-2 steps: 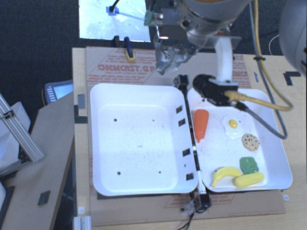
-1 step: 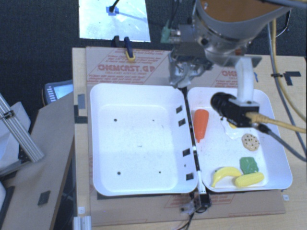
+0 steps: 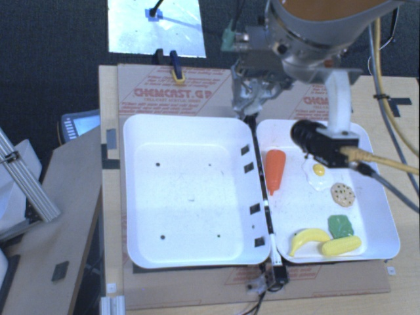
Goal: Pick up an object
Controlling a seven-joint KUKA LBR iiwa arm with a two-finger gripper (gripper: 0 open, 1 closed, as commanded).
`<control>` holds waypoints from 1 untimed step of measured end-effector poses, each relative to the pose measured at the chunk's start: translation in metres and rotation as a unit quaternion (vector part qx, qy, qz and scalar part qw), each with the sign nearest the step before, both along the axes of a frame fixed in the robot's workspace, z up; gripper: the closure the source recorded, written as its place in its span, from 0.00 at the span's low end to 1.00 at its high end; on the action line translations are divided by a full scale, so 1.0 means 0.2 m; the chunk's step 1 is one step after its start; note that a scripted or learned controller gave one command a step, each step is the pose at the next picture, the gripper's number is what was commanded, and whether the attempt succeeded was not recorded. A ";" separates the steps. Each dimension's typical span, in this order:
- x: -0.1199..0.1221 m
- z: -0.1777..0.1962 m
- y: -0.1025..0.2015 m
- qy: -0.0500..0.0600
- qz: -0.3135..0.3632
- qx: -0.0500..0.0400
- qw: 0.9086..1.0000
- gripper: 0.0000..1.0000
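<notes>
Hovering at upper centre of the frame, the gripper (image 3: 251,104) (I cannot tell if it is open or closed) should drop squarely over the carrot (image 3: 274,170), lying centre-right in the right bin (image 3: 387,222).

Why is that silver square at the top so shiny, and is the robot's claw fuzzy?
In the camera view, the flat silver metal sheet bounces back the room light, so it glares pale white. The grey metal claw looks slightly soft and dark, because the big arm shades it. The orange toy carrot and the shallow white plastic bin are evenly lit and sharp.
</notes>
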State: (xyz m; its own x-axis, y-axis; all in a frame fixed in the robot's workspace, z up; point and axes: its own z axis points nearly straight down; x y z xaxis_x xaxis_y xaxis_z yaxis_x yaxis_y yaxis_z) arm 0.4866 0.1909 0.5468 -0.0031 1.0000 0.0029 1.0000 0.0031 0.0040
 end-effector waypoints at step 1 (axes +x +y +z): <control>0.00 -0.06 -0.02 0.001 -0.002 -0.001 1.000 1.00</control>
